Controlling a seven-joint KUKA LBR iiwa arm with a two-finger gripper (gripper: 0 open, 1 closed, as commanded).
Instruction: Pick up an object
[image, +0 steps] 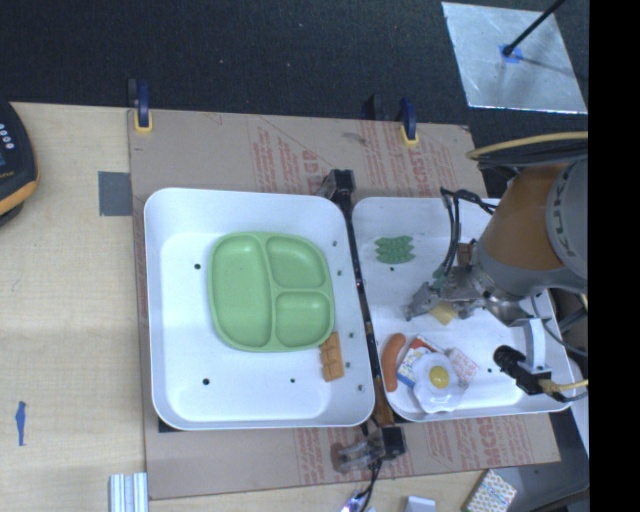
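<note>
My gripper (432, 300) is low over the middle of the right bin (430, 215), on the arm with its orange band (520, 225). A small yellow piece (441, 315) lies right beneath it, touching or nearly touching. In front of it lie a red-orange sausage (392, 360) and a fried egg toy (438, 379) on a white-and-red packet. A green leafy piece (395, 249) rests toward the back of the same bin. The left bin (175, 300) holds a green divided plate (270, 290) and a small brown-orange piece (331, 357) near its front right.
A black divider (356, 290) runs between the two bins. Cables and a black fitting (520, 370) hang by the arm at the right bin's front right. Clamps (407, 120) hold the cardboard at the back.
</note>
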